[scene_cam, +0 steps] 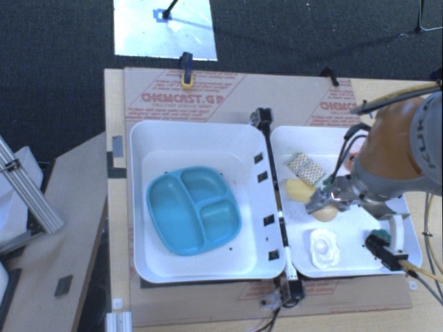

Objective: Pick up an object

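Gripper (322,202) was seen low in the right bin (356,253), about mid-floor, with the arm coming in over the bin's right edge. How far it was open could not be told from this angle, and nothing was seen held in it.

Tan rounded object (327,214) was taken as the target. It lay just beside the gripper tip, on the side toward the near edge. Contact could not be confirmed.
- Handling: it was judged light, smooth and rounded, so likely to roll or squirt out if pinched off-centre.
- Grasp: best taken straight down across the widest part.

Yellow lump (297,189) was seen just beside the target toward the bin's left wall, close enough to be nudged or caught along with it. This was rated the main obstruction.

Patterned packet (305,165) was noted further toward the far left corner. It looked flat, was probably soft, and was clear of the grasp.

White moulded piece (323,247) lay near the near edge, apart from the target.

Small reddish thing (351,162) was partly hidden by the arm and was not identified.

Left bin (163,151) held a blue divided plate (194,209) at its middle, well apart and not in the way.
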### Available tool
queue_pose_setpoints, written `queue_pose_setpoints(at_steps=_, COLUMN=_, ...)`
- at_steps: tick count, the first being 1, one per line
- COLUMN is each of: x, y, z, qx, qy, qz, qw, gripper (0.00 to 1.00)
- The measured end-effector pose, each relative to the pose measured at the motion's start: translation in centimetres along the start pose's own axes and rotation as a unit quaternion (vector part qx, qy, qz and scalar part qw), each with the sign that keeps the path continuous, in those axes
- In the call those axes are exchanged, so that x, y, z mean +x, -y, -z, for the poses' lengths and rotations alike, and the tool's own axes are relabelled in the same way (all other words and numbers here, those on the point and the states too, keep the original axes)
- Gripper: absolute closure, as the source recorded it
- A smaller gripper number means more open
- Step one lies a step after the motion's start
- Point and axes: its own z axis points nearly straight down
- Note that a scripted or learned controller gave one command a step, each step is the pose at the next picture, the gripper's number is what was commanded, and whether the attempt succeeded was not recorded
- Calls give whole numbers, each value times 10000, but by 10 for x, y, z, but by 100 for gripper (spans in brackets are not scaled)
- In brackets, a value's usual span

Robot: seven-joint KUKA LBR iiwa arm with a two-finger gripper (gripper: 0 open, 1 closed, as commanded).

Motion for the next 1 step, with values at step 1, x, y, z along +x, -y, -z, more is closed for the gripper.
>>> queue_pose_setpoints(at_steps=1, x=-7, y=-1, z=46, qx=-8, qy=3, qz=15, qw=10000, gripper=100)
